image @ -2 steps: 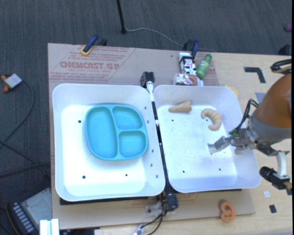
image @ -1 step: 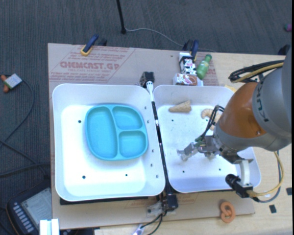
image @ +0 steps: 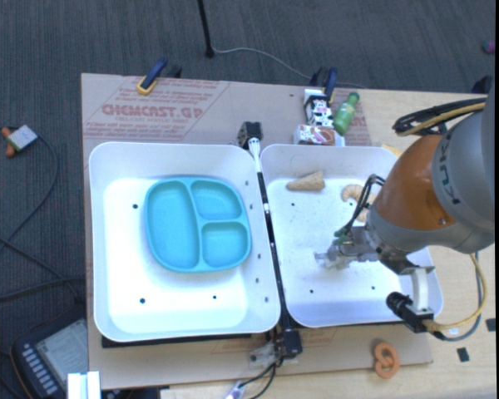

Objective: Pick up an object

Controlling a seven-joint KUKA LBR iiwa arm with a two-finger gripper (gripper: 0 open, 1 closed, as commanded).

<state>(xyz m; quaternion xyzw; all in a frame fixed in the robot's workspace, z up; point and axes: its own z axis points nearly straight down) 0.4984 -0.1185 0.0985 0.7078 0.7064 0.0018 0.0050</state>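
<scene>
End effector (image: 337, 254) low in right bin (image: 316, 302), finger state impossible to tell, tan cone-shaped piece (image: 307, 183) beyond it, blue divided plate (image: 196, 224) well left

red "CHEMCAST GP" print, on the cardboard sheet (image: 162, 106) under the bins

Two white bins (image: 100, 223), one blue divided plate (image: 197, 224), two tan food pieces (image: 307, 183), one orange pretzel (image: 386, 359).
</scene>
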